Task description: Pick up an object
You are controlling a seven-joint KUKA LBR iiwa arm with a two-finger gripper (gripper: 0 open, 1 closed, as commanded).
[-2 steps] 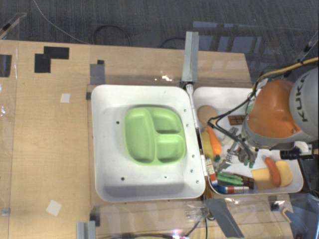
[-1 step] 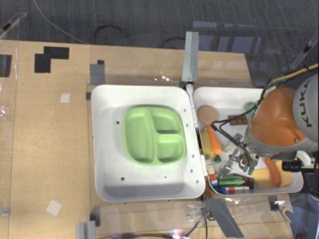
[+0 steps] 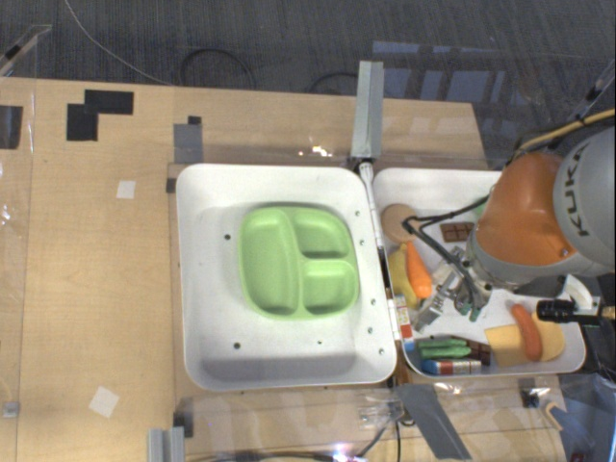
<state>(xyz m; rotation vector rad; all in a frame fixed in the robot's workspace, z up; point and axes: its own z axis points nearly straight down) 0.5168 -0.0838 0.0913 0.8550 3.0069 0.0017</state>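
The end effector (image 3: 445, 296) hangs low in the right bin (image 3: 574, 359), apparently lowered there to reach the clutter. Whether it is released or clenched I cannot tell. The orange carrot (image 3: 417, 269) lies just to its left, the likeliest target; markers (image 3: 445, 351) lie below it, a sausage (image 3: 526, 330) to its right. The green tray (image 3: 296, 260) sits well to its left.

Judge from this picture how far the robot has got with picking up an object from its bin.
Nothing looks picked up yet. The pincer hangs low in the right bin, beside the carrot, so a grab seems under way. The carrot, the markers and the hot dog all lie in the bin. Gripping and lifting one remain.
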